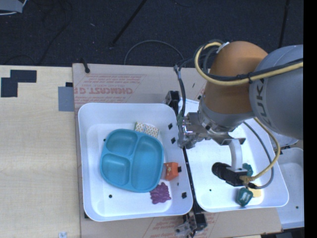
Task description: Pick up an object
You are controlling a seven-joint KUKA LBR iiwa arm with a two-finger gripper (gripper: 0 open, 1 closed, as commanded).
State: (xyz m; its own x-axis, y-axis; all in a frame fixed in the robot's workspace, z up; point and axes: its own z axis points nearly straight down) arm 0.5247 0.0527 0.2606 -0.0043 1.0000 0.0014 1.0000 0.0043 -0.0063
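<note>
Checking the bench [34, 157] from above, we saw two shallow white plastic bins side by side on a brown cardboard sheet [114, 86] with red print. The bench top was pale and wood-toned.

Left bin [94, 202]:
- a blue divided plate [132, 160], smooth and glossy, with rounded corners and three compartments, lay flat and took up most of the floor
- a beige checkered piece [146, 129], flat and roughly rectangular with a waffle-like texture, was tucked at the plate's far edge, partly under its rim
- a small orange block [171, 170], chunky and matte, sat just beside the plate's right edge
- a purple grape bunch [160, 194], knobbly and clustered, lay touching or just off the plate's near right corner

Right bin [208, 192]:
- a small teal object [243, 196], rounded and glossy, sat near the near right corner; we couldn't make out its shape any better than that

The arm [247, 93] came in from the right, a smooth grey shell with a domed orange band, and covered the far half of the right bin. The gripper [188, 135], metallic and boxy, sat over the divider between the two bins, towards their far side. We couldn't tell how wide it was spread, and we saw nothing in its grasp. Every object lay on a bin floor, apart from the gripper.
</note>
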